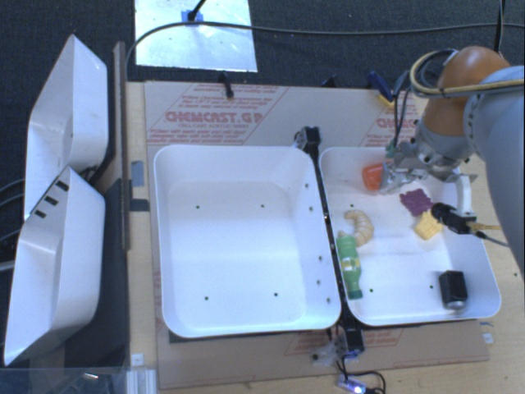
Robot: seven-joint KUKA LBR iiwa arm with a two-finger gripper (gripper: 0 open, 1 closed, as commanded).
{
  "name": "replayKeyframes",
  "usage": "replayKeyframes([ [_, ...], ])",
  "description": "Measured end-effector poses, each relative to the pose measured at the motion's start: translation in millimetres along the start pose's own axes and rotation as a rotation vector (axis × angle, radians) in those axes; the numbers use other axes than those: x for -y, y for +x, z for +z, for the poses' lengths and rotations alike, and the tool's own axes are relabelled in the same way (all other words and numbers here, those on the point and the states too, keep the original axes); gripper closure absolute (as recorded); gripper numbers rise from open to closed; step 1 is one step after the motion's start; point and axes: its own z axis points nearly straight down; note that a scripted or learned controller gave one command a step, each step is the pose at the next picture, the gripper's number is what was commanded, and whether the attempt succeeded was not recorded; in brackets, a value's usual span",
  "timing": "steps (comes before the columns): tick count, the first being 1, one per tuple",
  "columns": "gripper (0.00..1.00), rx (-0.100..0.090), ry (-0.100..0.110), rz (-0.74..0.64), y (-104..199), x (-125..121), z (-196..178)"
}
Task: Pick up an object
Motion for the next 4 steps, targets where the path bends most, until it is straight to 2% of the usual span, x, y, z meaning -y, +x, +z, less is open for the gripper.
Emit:
replayKeyframes([
  [1,0.0,0.0,0.0,0.0,-0.2,-0.1,0.0],
  [2,0.0,0.0,-0.017,-0.005,47.2,35.4,18.5],
  [3,0.0,0.002,-0.005,0.001,61.3,2.5,21.1],
  [4,0.0,0.001,-0.018,-0.001,63.1,26.2,15.0],
])
